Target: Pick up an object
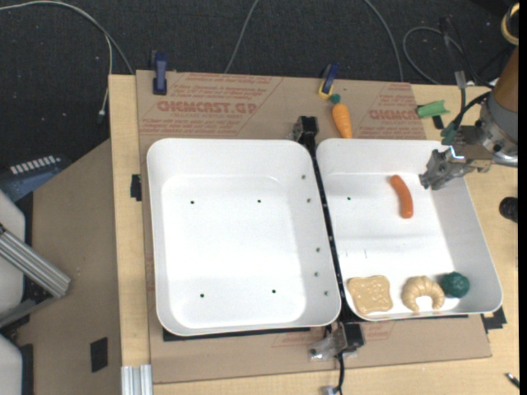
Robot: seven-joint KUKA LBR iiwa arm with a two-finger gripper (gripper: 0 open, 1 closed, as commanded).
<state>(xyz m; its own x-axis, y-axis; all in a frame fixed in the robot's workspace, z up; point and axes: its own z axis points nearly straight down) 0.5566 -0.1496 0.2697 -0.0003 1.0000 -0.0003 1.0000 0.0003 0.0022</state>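
The sausage (402, 196) lies loose in the right bin (473, 220), toward its upper middle, with the pincer (436, 174) just beside it to the right; whether the pincer stands apart or together I cannot tell. Coming down off-centre could knock the sausage aside or catch the bin's rim.

A flat brown cardboard sheet (247, 97) printed with red lettering lies under both bins. A blue clamp (159, 72) grips its far left edge; a blue-and-yellow clamp (328, 79) grips its far middle edge. An orange toy carrot with a green top (341, 118) lies on the cardboard. White cables (74, 15) loop across the dark carpet (206, 15).
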